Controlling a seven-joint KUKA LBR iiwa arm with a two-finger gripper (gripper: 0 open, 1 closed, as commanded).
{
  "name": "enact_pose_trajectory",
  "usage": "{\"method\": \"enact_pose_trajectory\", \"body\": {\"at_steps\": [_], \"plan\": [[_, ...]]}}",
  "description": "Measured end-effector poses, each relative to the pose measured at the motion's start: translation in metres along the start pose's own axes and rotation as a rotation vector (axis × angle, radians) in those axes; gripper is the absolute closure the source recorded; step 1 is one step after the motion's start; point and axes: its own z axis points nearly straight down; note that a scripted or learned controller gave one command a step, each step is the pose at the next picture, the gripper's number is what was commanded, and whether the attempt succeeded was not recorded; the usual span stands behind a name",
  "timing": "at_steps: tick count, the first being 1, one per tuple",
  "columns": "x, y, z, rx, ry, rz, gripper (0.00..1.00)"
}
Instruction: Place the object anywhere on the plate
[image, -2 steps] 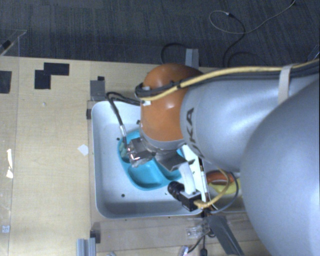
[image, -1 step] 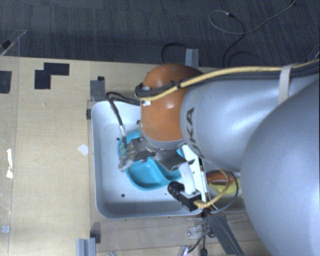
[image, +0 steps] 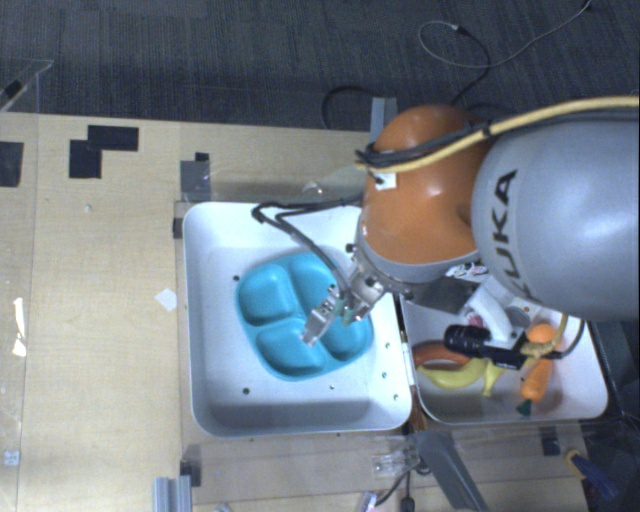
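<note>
A blue plate (image: 290, 315) with rounded compartments lies in the left white bin (image: 215, 330). My gripper (image: 335, 312) hangs just over the plate's right side, above the seam between its right-hand compartments. Its silver fingers (image: 320, 327) point down and to the left. A small green object (image: 346, 316) shows pinched between them, close above the plate surface; whether it touches the plate I cannot tell. The orange wrist and grey arm hide the bin's far right corner.
The right bin (image: 590, 400) holds a yellow banana-like piece (image: 455, 378), a reddish-brown piece (image: 435, 352) and an orange carrot-like piece (image: 535, 382). A black cable (image: 290, 225) loops over the left bin's back. The wooden bench (image: 90, 330) lies to the left.
</note>
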Motion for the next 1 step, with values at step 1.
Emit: {"method": "enact_pose_trajectory", "body": {"at_steps": [1], "plan": [[-0.0005, 0.0019, -0.0112, -0.005, -0.002, -0.005, 1.00]]}}
